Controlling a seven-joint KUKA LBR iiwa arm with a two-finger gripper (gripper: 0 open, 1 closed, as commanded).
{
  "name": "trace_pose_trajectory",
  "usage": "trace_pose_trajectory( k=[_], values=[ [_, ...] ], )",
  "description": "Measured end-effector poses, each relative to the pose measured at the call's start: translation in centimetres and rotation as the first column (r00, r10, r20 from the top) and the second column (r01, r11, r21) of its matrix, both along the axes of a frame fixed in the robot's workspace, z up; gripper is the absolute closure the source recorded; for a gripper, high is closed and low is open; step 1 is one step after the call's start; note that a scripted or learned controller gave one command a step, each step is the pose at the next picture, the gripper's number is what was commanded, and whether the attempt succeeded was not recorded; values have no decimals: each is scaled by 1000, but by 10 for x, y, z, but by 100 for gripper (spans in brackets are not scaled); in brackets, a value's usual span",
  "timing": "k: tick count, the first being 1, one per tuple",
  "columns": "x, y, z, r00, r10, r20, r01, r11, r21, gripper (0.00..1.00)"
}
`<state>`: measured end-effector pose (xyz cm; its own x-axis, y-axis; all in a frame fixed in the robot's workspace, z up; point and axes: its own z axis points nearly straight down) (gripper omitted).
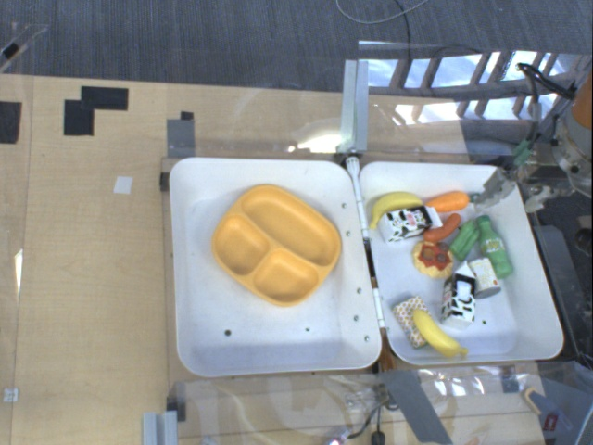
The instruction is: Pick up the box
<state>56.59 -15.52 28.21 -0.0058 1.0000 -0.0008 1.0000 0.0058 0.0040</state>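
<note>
Nearest us in the right bin (542, 323), a banana (438, 334) lies by the front edge. The box (407, 222), cow-patterned, sits near the far left corner. Beyond, our gripper (494, 189) hangs over the far right edge; we cannot tell its spread.

1. I see a yellow-orange plate (276, 244) in the white left bin (199, 332).
2. Two boxes (409, 222) (459, 300) show black-and-white cow patches.
3. Bananas (394, 204) (436, 333) yellow, carrot (447, 201) orange, bottle (494, 247) green.
</note>
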Motion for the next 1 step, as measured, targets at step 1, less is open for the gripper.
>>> trace_pose_trajectory(
  k=[1],
  values=[
    [2,1,12,1000,5,7,-5,1000,-1,100]
  ],
)
